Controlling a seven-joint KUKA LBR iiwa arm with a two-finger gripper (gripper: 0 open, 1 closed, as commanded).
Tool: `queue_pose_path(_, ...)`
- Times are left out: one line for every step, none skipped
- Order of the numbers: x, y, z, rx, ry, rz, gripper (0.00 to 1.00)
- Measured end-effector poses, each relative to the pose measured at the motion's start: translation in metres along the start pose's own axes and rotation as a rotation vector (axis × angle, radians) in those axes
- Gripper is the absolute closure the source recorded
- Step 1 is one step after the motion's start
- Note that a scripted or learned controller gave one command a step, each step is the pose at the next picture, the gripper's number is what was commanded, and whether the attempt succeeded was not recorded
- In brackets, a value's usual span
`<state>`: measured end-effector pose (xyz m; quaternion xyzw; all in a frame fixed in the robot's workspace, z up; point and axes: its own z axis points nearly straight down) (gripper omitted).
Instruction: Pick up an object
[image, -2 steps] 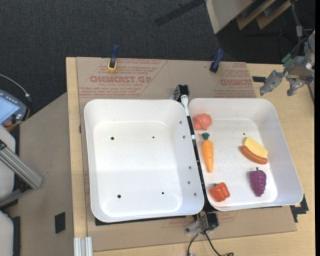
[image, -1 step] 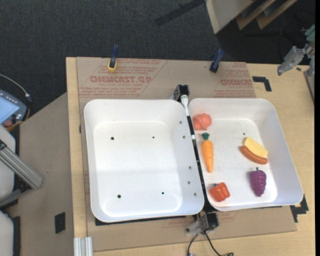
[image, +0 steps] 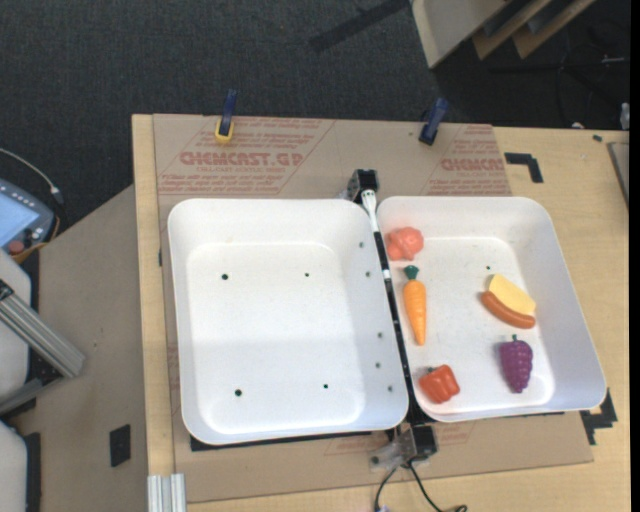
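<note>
The right white bin holds several toy foods. A pink lumpy piece lies at its far left corner. Just below it an orange carrot with a green top lies along the left wall. A red pepper-like piece sits at the near left. A yellow and orange hot dog rests toward the right, with a purple bunch of grapes in front of it.
The left white bin adjoins the right one along a black divider. Both sit on a cardboard sheet held by blue clamps at the far edge. Cables hang off the near edge.
</note>
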<state>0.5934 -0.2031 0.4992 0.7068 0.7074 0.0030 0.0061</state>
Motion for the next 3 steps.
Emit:
queue_pose_path(-0.0005,0.0023,0.0084,0.011,0.003,0.001,0.0)
queue_pose_path(-0.0005,0.0023,0.0083,0.011,0.003,0.001,0.0)
queue_pose_path(-0.0005,0.0023,0.0083,0.011,0.003,0.001,0.0)
